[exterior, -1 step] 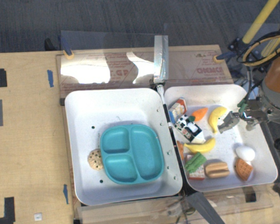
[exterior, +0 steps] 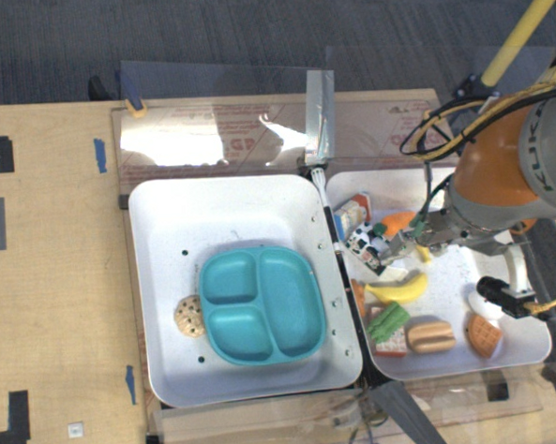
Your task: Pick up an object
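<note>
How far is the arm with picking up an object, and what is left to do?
Done: the arm has reached into the right bin, and the gripper sits low among the toys near the banana. In hand: nothing that I can confirm; no item shows between its fingers. Left: grip one item and lift it. The hot dog, the cookie and the teal tray lie untouched.

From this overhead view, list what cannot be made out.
- Gripper: blurred among cables, its state unreadable.
- Black-and-white toy, camera view: too small to identify.
- Arm: cut off by the right edge.
- Cookie: partly hidden behind the teal divided tray.
</note>
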Action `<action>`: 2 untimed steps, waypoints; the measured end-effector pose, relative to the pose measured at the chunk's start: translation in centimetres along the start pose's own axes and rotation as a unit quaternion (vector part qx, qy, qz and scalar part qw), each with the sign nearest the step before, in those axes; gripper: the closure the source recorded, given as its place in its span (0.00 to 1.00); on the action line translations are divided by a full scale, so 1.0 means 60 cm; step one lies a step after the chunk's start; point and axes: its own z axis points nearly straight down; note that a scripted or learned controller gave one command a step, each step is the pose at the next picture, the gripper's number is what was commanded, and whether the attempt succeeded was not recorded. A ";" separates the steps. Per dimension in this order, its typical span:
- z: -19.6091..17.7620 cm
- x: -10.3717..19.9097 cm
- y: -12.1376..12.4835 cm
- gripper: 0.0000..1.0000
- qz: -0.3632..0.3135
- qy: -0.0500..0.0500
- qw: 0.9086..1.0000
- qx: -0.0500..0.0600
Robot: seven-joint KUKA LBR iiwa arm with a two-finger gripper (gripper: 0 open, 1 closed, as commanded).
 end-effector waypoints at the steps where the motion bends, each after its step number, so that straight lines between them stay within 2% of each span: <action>1: 0.013 -0.035 0.089 0.00 -0.002 0.000 1.000 -0.002; 2: 0.016 -0.059 0.157 0.00 0.024 0.009 0.999 0.036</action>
